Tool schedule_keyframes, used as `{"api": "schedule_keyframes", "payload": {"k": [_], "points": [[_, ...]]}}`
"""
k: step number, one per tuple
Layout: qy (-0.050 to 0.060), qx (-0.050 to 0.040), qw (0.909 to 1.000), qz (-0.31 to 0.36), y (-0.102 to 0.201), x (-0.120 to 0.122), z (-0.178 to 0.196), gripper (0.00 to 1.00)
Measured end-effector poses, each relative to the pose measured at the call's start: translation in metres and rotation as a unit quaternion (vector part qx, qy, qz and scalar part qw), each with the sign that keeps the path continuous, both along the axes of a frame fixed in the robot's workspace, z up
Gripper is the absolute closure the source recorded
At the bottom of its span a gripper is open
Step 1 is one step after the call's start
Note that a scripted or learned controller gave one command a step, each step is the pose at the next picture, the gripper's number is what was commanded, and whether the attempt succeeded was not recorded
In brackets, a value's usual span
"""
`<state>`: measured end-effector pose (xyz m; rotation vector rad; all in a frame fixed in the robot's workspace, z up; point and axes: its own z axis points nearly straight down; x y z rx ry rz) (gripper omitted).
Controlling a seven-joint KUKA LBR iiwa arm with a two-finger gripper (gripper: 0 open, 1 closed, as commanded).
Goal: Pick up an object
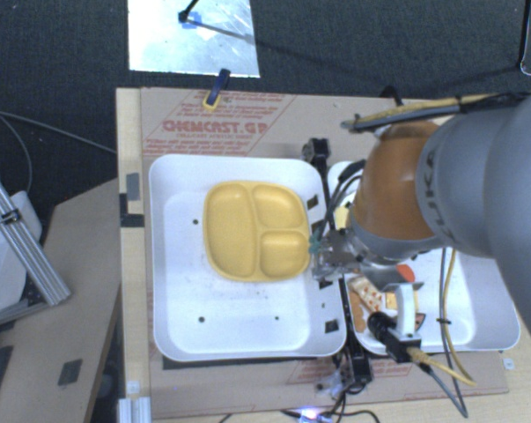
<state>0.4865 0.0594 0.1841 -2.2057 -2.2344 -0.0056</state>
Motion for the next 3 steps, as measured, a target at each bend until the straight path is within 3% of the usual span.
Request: {"api": "schedule_keyframes", "payload": {"k": [1, 2, 3], "points": [[-0.005, -0.0004, 1.0000, -0.001, 0.051, 0.077, 0.033, 1.00], [0.001, -0.0008, 1.0000, -0.002, 0.091, 0.043, 0.045, 1.00], [-0.005, 0.0015, 1.0000, -0.002, 0.108, 0.001, 0.164, 1.00]]}}
